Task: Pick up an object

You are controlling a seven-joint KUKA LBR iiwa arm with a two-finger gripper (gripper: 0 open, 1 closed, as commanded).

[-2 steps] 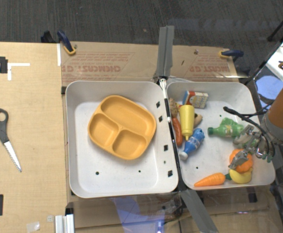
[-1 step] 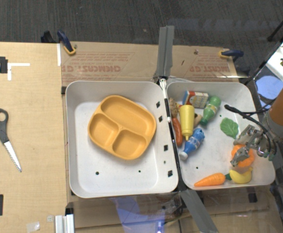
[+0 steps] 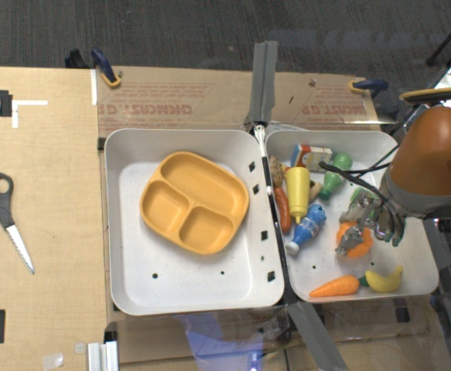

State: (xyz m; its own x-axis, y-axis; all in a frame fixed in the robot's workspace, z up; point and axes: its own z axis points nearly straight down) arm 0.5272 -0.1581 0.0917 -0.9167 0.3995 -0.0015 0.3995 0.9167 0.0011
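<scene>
Looking down on the bench: two white bins side by side, left bin (image 3: 124, 230) and right bin (image 3: 411, 284), meeting at a shared rim near frame centre.

Open room: the left bin holds a yellow divided plate (image 3: 194, 202) tilted in its upper middle; bare white floor runs along its lower edge and left wall. In the right bin, a bare patch sits lower centre, between the blue bottle (image 3: 306, 226) and the orange carrot (image 3: 335, 287). The carrot and a yellow banana (image 3: 384, 279) lie close to the lower rim, nearly touching each other.

The gripper (image 3: 360, 234) hangs low at right centre of the right bin, directly over an orange-and-grey object (image 3: 354, 243). Whether its pincer is open, closed or gripping, I cannot tell; cables and metal parts blur together there.

Hidden or unclear: the arm's orange dome (image 3: 434, 157) covers the bin's upper right corner. The clutter along the left wall overlaps: yellow bottle (image 3: 297, 190), red sausage-like piece (image 3: 282, 209), green items (image 3: 335, 172), a small box (image 3: 312, 155) behind them.

Writing: mirrored print on the cardboard (image 3: 171, 108) above the bins, not legible. Scissors (image 3: 5, 215) lie at far left, partly cut off by the frame edge.
</scene>
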